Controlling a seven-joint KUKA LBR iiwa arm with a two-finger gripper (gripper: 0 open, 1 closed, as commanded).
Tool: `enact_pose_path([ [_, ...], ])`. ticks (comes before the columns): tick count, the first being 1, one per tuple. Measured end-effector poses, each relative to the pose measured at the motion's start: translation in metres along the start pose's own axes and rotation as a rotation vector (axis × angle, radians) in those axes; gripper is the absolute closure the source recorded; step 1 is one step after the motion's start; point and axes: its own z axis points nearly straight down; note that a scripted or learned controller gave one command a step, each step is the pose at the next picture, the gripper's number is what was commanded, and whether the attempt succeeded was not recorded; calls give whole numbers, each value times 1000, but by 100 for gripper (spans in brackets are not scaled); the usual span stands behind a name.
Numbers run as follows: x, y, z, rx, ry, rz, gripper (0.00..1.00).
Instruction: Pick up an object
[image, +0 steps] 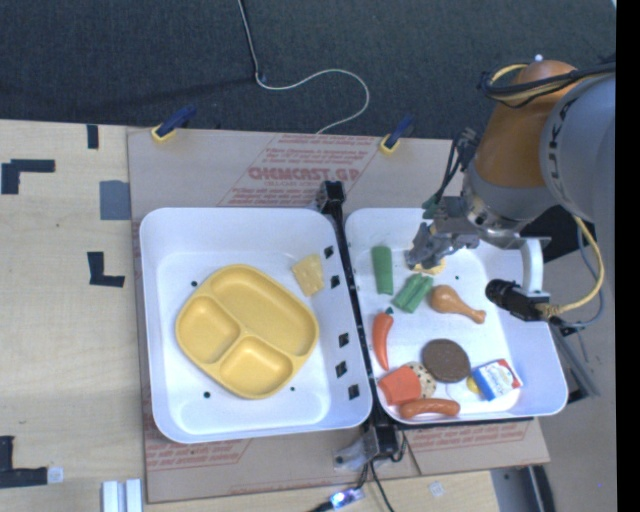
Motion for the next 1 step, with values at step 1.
enact_pose_path([
  [1, -5, -9, -18, -1, 1, 1, 100],
])
